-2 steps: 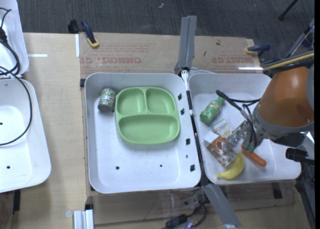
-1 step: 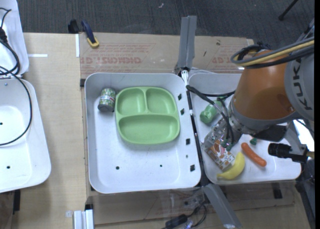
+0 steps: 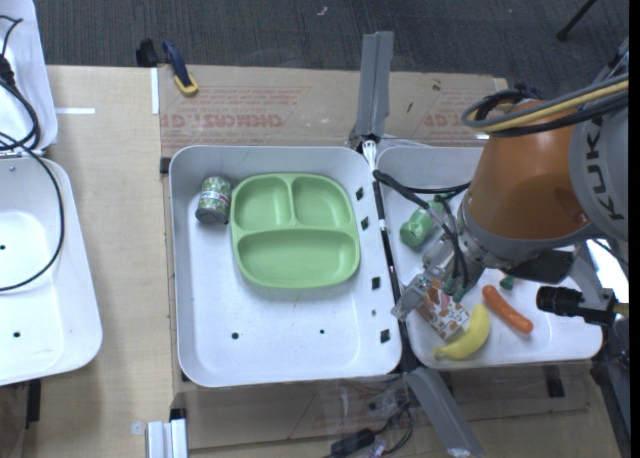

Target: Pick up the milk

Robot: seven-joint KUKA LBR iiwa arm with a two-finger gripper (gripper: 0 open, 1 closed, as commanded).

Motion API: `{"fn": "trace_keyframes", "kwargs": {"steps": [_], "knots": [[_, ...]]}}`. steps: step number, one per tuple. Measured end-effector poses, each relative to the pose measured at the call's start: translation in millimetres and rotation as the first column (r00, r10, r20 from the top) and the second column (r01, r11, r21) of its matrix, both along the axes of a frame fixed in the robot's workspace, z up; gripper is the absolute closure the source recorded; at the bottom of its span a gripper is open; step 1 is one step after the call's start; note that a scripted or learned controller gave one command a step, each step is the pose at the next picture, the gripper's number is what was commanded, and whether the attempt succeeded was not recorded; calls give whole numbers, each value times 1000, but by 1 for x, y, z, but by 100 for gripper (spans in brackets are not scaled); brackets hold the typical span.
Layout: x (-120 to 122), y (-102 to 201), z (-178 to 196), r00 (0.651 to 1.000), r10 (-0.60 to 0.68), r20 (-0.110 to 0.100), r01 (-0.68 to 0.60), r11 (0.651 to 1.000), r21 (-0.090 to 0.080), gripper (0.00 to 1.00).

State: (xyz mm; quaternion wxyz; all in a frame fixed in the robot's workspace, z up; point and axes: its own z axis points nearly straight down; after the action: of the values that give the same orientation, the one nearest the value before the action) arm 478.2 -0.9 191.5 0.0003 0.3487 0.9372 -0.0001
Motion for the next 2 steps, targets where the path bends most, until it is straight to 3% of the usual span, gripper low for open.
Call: {"fn": "trace_keyframes", "kwargs": {"steps": [1, 2], "knots": [[48, -46, 0, 998, 64, 0, -64, 998, -1, 0], [10, -99, -70, 1000, -3, -2, 3, 1000, 0, 0]]}}
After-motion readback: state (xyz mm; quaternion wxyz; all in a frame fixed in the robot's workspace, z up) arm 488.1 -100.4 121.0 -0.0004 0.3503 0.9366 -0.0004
